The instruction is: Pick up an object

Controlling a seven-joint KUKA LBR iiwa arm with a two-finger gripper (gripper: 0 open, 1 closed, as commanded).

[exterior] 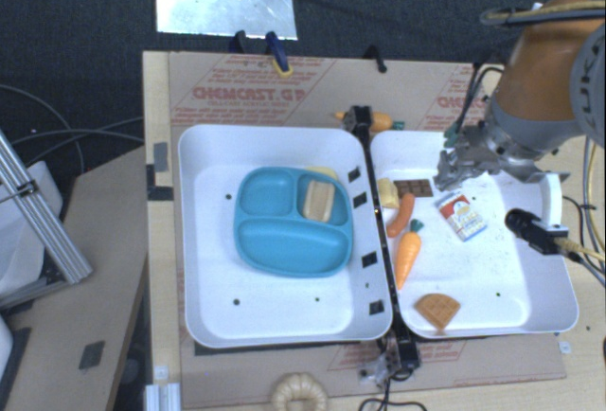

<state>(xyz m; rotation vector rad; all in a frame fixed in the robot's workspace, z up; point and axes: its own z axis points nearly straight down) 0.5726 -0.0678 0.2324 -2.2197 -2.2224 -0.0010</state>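
- End effector poised over the upper part of the right bin, at about 1 o'clock from the bin's middle; grip state impossible to tell from this slanted angle.
- Nothing seen between the fingers.
- Just below the end effector, toward 6 o'clock: a small red-and-white carton lying flat on the bin floor.
- At 9 o'clock from the end effector: a brown chocolate bar, beside a pale yellow piece against the bin's left wall.
- Two toy carrots further down: the smaller carrot tilted, the larger carrot just below it, near the divider.
- At 6 o'clock in the right bin: a tan waffle-like cracker, well apart from the carton.
- Left bin carrying a blue divided tray; a tan bread-like piece resting in its upper right compartment.
- Both bins sitting side by side on the table.
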